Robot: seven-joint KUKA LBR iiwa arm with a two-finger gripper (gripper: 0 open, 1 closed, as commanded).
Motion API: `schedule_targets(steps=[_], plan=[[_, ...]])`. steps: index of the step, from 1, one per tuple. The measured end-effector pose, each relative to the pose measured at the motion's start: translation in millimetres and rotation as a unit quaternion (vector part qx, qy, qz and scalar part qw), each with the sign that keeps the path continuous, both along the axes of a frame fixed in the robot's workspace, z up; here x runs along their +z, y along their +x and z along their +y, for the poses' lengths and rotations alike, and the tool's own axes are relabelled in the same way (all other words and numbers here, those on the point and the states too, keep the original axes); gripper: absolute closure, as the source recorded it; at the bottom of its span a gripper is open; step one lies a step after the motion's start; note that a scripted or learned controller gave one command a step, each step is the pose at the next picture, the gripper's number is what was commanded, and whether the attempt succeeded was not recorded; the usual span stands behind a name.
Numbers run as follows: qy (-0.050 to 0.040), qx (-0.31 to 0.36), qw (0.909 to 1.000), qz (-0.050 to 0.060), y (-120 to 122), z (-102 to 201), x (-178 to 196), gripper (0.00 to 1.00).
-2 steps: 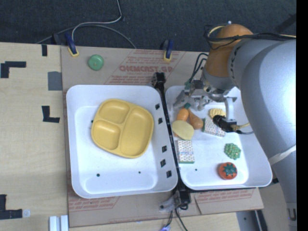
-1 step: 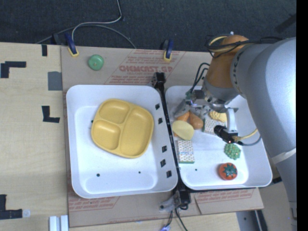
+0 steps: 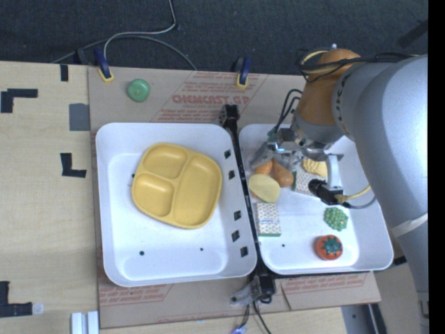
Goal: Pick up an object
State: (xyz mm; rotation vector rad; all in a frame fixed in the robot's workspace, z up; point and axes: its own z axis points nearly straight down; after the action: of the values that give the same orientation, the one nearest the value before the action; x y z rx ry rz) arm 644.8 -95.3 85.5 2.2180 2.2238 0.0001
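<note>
I am reaching in from the right, my gripper (image 3: 278, 152) hanging low over the upper left part of the right bin (image 3: 368, 256). Just beneath it, an orange-brown piece (image 3: 278, 172) and a pale yellow potato-like object (image 3: 264, 187) are lying touching each other near the divider. A patterned packet (image 3: 268, 218) is sitting just below them. A green broccoli-like piece (image 3: 336, 218) and a red tomato-like toy (image 3: 329, 247) are resting nearer the lower right corner. The left bin (image 3: 118, 256) is holding a yellow divided plate (image 3: 176, 184). A green ball (image 3: 138, 90) is lying on the cardboard (image 3: 201, 99) beyond the bins.
</note>
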Motion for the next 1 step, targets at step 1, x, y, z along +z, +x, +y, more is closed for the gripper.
schedule_targets(steps=[1], plan=[[-0.0004, 0.0, 1.0, -0.001, -3.9, -7.0, 0.3, 0.0]])
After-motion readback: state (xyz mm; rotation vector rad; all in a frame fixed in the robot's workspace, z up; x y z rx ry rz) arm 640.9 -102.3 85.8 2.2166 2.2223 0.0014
